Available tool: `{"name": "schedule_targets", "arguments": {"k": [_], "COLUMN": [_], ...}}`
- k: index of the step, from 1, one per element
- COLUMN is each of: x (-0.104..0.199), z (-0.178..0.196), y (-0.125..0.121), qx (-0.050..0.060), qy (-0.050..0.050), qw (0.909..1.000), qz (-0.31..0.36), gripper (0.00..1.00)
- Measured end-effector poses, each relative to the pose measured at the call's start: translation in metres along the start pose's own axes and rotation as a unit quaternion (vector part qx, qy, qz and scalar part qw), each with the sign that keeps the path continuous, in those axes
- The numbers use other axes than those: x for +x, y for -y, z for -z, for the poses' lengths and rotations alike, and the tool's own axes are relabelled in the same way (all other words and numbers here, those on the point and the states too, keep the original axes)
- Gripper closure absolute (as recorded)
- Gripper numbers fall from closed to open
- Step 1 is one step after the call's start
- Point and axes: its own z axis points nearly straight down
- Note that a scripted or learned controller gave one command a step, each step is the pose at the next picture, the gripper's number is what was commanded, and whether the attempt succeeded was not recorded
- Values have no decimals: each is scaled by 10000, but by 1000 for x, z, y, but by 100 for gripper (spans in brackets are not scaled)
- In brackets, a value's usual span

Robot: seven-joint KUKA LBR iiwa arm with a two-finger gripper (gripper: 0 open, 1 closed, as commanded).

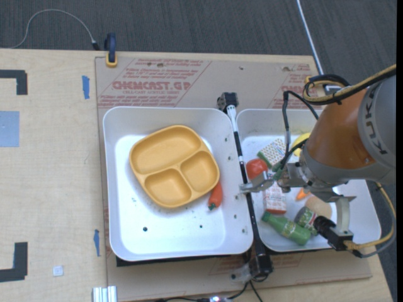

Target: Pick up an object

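Pick candidates are all in the right bin (371, 231), crowded against the divider between the two bins: red tomato-like item (256, 167) nearest the divider, small printed packet (272, 150) just behind it, white carton (274, 199) just in front of it, green bottle (288, 227) lying flat further front, its neck toward the divider. No single target is marked; the tomato or carton is my guess since the tool sits over them. Gripper (267, 181) hangs just beside the tomato on the side away from the divider, low over the pile. Finger state: cannot tell, wrist and cabling block it, and nothing is visibly pinched. The arm's orange band (337, 134) covers the bin's middle, so anything under it is hidden. Tight clutter next to the divider wall means a likely graze or a double grab. Left bin (119, 187), across the divider, holds a yellow sectioned plate (173, 165) with a small carrot-like piece (215, 197) touching the plate's edge on the divider side; both are out of play here.
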Motion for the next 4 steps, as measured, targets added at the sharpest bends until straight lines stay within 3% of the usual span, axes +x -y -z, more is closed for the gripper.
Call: {"name": "schedule_targets", "arguments": {"k": [4], "x": [-26], "z": [-13], "y": [1], "qx": [-11], "qy": [39], "qw": [10000], "qz": [-40], "gripper": [0]}}
